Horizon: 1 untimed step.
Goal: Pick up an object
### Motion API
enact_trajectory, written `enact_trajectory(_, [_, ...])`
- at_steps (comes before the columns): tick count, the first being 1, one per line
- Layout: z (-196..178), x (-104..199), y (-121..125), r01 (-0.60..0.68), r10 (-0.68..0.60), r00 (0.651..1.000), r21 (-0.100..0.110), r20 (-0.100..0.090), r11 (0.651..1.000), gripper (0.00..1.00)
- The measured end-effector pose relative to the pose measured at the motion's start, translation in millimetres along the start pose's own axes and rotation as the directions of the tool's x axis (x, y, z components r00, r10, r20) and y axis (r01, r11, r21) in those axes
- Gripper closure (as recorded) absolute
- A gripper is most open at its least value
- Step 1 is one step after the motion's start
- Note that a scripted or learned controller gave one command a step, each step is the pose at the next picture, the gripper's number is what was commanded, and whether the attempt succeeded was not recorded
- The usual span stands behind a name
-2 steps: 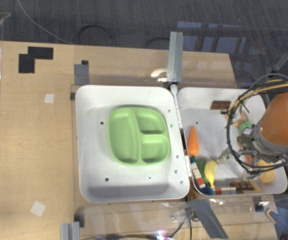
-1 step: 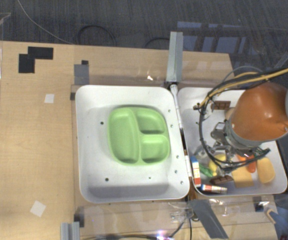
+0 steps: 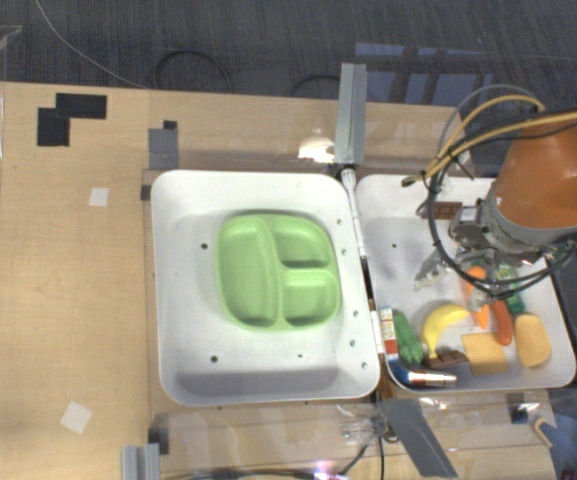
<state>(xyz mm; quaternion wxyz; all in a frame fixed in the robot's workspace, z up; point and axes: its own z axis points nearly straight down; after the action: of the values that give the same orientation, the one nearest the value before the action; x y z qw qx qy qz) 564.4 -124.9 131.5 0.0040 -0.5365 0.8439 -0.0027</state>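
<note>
The right bin (image 3: 393,223) holds a heap of toy food along its near side. In it are a yellow banana (image 3: 446,320), an orange carrot (image 3: 503,324), a tan cheese block (image 3: 483,353), a yellow oval piece (image 3: 533,339) and a green piece (image 3: 408,336). My gripper (image 3: 471,258) hangs under the orange band (image 3: 553,178) in the middle of that bin, just above and behind the banana and carrot. The wrist and its cables hide its tip. I see nothing held in it.
The left bin (image 3: 183,358) holds a green divided plate (image 3: 276,270) in its middle. A red-and-white pen-like piece (image 3: 430,376) and a blue rim (image 3: 400,373) lie at the right bin's near-left corner. Black and yellow cables (image 3: 468,133) loop over the right bin's back.
</note>
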Motion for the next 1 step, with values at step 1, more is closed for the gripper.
enact_trajectory(1, [39.3, 41.1, 34.7, -0.009, 0.009, 1.000, 0.009, 0.004, 1.000, 0.00])
